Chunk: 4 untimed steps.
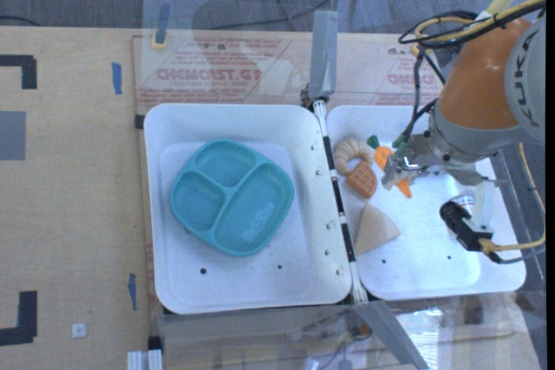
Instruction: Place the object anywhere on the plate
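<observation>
A teal divided plate lies in the left white bin, with nothing on it. In the right bin my gripper hangs low over the bin's upper left part, right against an orange carrot toy with a green top. The gripper body hides part of the carrot, and an orange tip pokes out below it. Whether the carrot is held cannot be made out from this angle.
Just left of the gripper lie a beige croissant-shaped toy and an orange waffle-textured piece. A tan wedge sits below them. The ridge between the bins runs between gripper and plate. A black cabled part hangs off the wrist.
</observation>
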Available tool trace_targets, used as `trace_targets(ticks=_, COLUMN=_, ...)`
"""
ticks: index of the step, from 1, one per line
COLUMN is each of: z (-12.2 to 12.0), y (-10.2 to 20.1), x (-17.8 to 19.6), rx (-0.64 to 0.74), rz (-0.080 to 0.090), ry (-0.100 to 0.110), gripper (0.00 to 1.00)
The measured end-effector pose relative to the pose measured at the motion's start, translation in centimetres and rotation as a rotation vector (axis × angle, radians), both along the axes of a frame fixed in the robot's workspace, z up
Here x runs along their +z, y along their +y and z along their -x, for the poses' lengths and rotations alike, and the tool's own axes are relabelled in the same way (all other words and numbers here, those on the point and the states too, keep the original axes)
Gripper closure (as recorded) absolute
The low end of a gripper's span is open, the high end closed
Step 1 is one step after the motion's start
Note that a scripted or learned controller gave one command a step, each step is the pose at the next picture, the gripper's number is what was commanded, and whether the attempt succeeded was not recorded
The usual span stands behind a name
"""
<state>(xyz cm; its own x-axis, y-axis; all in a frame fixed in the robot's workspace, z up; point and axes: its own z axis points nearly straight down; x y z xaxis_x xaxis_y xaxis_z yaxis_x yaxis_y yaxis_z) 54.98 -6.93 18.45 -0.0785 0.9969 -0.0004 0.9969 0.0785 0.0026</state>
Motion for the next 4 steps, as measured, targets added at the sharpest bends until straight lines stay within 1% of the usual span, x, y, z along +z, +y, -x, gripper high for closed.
trace_targets(ticks=1, z=-0.8, y=8.5, x=0.0, rx=-0.117, rz=0.000, ry=0.002, gripper=1.00)
trace_targets(ticks=2, z=-5.2, y=18.3, x=-2.2, rx=-0.021, rz=0.000, ry=0.003, gripper=1.00)
trace_targets(ticks=3, z=-0.1, y=26.8, x=5.2, rx=0.121, rz=0.000, ry=0.002, gripper=1.00)
trace_targets(ticks=4, z=-0.1, y=26.8, x=5.2, rx=0.121, rz=0.000, ry=0.002, gripper=0.00)
